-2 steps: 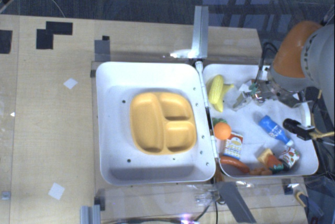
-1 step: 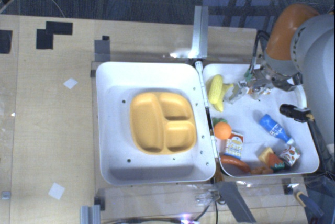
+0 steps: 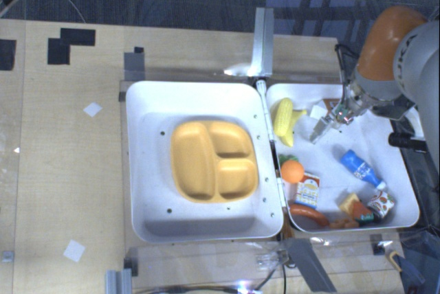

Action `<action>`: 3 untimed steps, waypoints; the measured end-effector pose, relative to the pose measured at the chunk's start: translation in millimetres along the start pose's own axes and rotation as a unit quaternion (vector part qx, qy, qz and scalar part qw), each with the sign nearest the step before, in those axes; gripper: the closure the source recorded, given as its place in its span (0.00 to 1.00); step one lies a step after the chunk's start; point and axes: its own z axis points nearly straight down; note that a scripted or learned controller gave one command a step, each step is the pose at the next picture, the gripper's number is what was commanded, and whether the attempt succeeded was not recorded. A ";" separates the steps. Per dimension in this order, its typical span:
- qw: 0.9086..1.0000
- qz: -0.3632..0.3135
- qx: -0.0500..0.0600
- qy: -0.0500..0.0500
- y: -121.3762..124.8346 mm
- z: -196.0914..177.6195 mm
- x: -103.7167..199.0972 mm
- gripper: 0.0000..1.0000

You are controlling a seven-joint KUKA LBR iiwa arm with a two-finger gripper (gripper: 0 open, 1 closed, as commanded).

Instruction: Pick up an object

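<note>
Over on the right side of the frame, the grey arm with the orange band is reaching down into the right white bin. Its tool is hanging low in the upper part of that bin, just beside the yellow toy corn cob. I cannot tell how the tool is set, because it is small and blurry.

Nothing is looking picked up yet. The tool is sitting close to the corn, so I am guessing the corn is the thing it is going for.

Lower in the same bin, a small orange ball, a blue bottle with a white cap, a little orange and white carton and a red toy sausage are lying near each other.

The left white bin is holding a yellow plastic tray with three sections, lying flat in the middle. Both bins are sitting side by side on the pale wooden tabletop.
</note>
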 end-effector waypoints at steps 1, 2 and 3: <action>0.994 -0.113 -0.002 -0.010 -5.1 0.7 3.3 0.00; 0.970 -0.244 -0.001 -0.008 5.3 -0.7 20.1 0.00; 0.982 -0.184 -0.032 -0.029 -4.7 3.2 74.7 0.00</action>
